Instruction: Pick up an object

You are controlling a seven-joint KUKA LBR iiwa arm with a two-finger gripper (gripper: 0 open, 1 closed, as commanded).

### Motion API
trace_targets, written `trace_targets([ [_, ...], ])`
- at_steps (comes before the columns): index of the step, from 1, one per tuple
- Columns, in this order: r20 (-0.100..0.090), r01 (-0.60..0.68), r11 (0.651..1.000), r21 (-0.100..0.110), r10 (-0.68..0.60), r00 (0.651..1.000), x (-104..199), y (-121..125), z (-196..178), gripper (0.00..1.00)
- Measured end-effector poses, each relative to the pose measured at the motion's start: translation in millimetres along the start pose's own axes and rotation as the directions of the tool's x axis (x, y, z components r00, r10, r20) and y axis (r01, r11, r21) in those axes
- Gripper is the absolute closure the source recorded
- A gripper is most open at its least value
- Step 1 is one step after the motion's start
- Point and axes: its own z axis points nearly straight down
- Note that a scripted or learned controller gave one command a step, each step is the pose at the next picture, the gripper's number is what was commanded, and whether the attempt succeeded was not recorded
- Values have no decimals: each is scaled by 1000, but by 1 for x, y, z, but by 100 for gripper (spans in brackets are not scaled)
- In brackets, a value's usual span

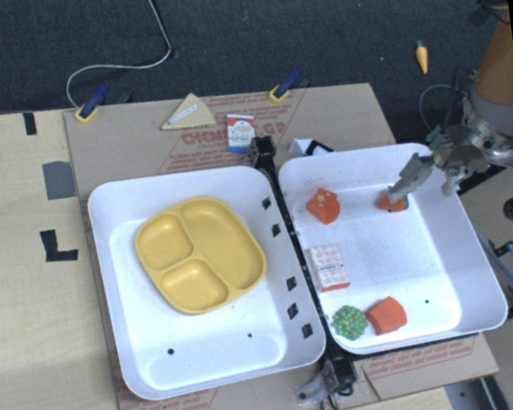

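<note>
Hand (405, 185) low over far right of right bin (461, 246), tip at small red piece (394, 201); open or shut, cannot tell. Likely light, hard plastic (toy food, by the look), slippery, so take across the middle. Also there: strawberry (323, 206), packet (329, 267), broccoli (350, 322), orange block (387, 315). Yellow tray (199, 253) in left bin (122, 294).

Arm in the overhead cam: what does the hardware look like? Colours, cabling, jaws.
The arm has a grey metallic wrist housing with an orange band above it. The gripper is grey, ending in slim grey jaws. Dark cables loop beside the wrist. No markings are legible at this resolution.
</note>
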Motion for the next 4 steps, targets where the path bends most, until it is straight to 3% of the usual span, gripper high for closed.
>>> trace_targets([
  [1, -2, 2, 1000, 4, -1, 1000, 53, 43, 98, 0],
  [2, 1, 1, 1000, -5, -1, 1000, 65, 84, 182, 0],
  [3, 1, 1, 1000, -1, -1, 1000, 73, 113, 183, 0],
  [4, 2, 2, 1000, -2, -2, 1000, 74, 113, 173, 100],
])
